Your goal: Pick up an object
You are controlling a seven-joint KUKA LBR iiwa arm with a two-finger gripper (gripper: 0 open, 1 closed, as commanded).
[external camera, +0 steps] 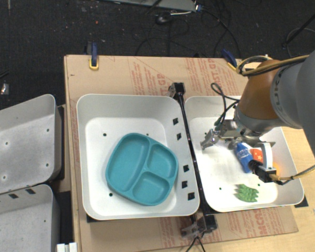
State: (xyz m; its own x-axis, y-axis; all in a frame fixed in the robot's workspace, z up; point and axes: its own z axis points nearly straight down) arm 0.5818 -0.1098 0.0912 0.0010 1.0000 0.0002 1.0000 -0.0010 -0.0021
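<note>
Nearest the camera in the right bin [289, 196] lies a small green leafy object [247, 193], crinkled and flat on the smooth white floor. Just beyond it sit a blue bottle-shaped item [243, 156] and an orange-and-white piece [258, 155], side by side under the arm's wrist. The gripper [212, 139] hovers left of them, metal fingers spread apart, grasping nothing. In the left bin [89, 193] rests a glossy teal divided plate [142, 168] with three compartments. Farther back, brown cardboard [142, 72] backs both bins.
</note>
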